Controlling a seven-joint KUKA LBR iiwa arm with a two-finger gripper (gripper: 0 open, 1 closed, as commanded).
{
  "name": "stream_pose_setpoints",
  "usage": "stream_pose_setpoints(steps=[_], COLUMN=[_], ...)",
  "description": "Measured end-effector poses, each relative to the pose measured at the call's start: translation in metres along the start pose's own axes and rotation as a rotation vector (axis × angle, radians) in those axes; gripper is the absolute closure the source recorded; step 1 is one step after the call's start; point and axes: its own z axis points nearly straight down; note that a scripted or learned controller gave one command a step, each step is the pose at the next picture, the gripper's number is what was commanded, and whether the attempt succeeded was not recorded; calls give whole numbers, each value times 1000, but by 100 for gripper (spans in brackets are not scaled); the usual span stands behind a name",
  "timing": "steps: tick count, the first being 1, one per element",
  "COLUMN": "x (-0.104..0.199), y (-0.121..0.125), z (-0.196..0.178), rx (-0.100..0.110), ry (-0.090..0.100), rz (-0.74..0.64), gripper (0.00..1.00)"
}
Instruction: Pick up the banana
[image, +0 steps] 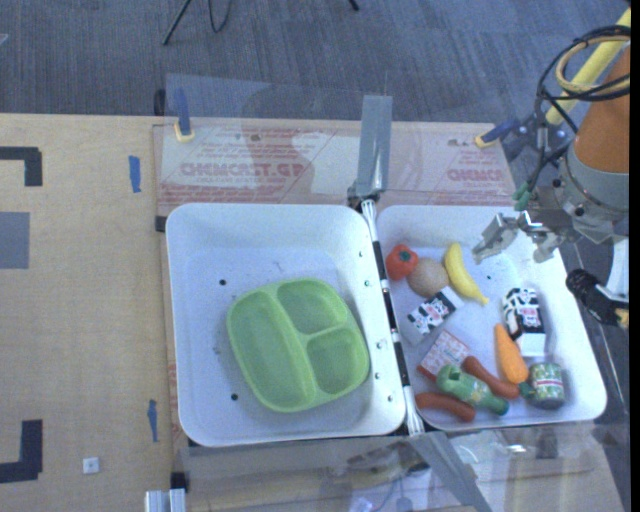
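The yellow banana (462, 272) lies in the right bin (590, 400), in its upper middle, slanting down to the right beside a brown round fruit (428, 276). My gripper (519, 235) hangs over the bin's upper right part, a little to the right of and above the banana. Its two fingers (492, 238) are spread apart with nothing between them. The gripper is apart from the banana.
The right bin also holds a red tomato (401, 261), two small cow-print cartons (430, 313), a carrot (509, 354), a red pepper (445, 405), a green bottle (472, 388) and a small jar (547, 383). A green divided plate (297, 343) lies in the left bin (200, 250).
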Motion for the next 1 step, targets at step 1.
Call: stream_pose_setpoints(steps=[1], x=[21], y=[6], z=[141], rx=[-13], ry=[-1], rz=[-10], gripper=[0])
